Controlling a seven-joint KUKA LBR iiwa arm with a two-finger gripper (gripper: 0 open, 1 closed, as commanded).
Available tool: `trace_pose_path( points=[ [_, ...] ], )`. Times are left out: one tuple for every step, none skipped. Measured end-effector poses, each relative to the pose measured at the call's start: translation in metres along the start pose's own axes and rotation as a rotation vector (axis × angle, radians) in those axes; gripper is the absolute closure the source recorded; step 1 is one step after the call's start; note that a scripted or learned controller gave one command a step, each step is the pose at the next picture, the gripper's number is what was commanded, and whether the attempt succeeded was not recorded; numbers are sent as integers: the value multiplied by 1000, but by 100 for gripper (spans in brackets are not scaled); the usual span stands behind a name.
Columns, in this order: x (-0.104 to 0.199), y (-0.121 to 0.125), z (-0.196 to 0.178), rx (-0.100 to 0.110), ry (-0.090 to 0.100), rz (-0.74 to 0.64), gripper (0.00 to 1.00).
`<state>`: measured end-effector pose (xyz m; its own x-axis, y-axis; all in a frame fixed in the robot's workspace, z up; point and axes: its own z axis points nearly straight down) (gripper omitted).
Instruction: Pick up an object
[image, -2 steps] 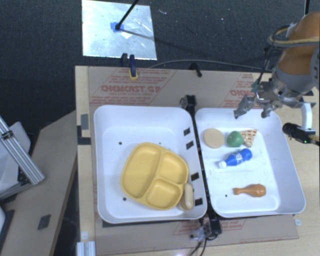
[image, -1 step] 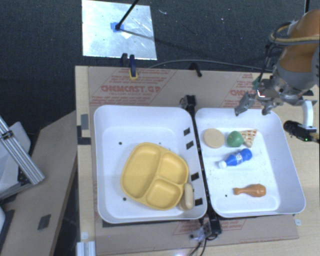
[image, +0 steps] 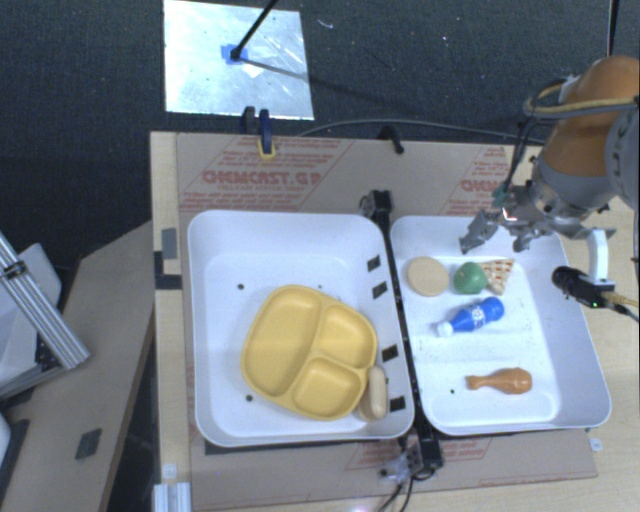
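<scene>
The right bin (image: 570, 400) holds a round tan disc (image: 428, 276), a green rounded piece (image: 469, 278), a tan wedge with a grid pattern (image: 498, 273), a blue bottle (image: 473, 317) lying on its side and a brown drumstick (image: 501, 381). My gripper (image: 502, 235) hangs over the far end of this bin, just beyond the green piece and the wedge. Its fingers are spread open, with nothing between them.
The left bin (image: 225, 250) carries a yellow divided tray (image: 308, 350), and a pale bread roll (image: 375, 392) lies at the tray's near right corner. A black hinge strip (image: 395, 300) runs between the bins. A black fitting (image: 578, 285) sits beyond the right bin's right rim.
</scene>
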<state>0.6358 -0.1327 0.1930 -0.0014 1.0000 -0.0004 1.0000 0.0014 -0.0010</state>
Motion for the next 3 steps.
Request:
trace_pose_path(
  points=[
    [-5, 2, 43, -1, 0, 0, 0],
    [2, 5, 87, 0, 0, -3, 0],
    [1, 7, 73, -6, -1, -4, 100]
  ],
)
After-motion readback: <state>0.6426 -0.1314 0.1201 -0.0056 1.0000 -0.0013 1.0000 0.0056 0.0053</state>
